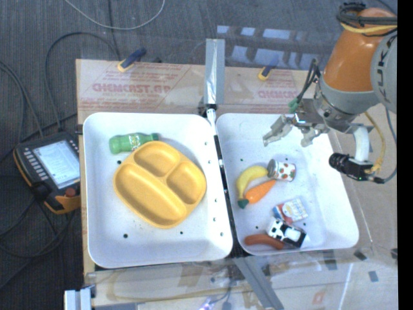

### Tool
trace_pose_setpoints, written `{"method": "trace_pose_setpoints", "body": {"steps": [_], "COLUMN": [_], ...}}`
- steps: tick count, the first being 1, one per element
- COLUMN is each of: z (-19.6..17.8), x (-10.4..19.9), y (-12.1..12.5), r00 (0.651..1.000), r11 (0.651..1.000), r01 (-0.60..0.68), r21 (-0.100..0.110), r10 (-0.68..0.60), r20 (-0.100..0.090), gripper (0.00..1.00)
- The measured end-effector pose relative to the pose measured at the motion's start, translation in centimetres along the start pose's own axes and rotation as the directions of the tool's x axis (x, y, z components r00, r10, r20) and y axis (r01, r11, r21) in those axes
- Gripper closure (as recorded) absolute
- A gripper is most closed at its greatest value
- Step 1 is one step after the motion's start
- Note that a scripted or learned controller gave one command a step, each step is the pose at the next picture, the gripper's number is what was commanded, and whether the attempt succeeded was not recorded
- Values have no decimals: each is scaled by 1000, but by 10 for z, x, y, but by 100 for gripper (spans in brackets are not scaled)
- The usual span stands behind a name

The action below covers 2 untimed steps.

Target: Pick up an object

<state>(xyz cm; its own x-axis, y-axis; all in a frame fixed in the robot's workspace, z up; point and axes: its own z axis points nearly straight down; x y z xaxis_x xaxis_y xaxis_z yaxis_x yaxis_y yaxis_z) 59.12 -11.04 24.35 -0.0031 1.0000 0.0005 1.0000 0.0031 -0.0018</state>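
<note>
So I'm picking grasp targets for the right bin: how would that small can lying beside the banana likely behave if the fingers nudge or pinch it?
The can lies on its side, so a nudge would probably roll it across the smooth right bin. It looks small and likely light, and the banana and carrot close by may block it.

Right white bin: upper half bare floor, free access. Lower half crowded: yellow banana touching orange carrot, small red-and-white can just beside; small colourful carton, black-and-white cow toy, red sausage clustered near front wall. Left white bin: yellow compartment tray fills centre, green bottle at its back edge; margins near walls open.
</note>
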Motion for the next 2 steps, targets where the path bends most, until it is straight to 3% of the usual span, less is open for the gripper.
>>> {"method": "trace_pose_setpoints", "body": {"steps": [1, 2], "z": [137, 152], "x": [10, 12], "y": [-35, -63], "r00": [995, 979], "r11": [994, 979], "r01": [-104, -203], "r21": [-28, -22], "r10": [104, 203], "r20": [-5, -1], "gripper": [0, 0]}}
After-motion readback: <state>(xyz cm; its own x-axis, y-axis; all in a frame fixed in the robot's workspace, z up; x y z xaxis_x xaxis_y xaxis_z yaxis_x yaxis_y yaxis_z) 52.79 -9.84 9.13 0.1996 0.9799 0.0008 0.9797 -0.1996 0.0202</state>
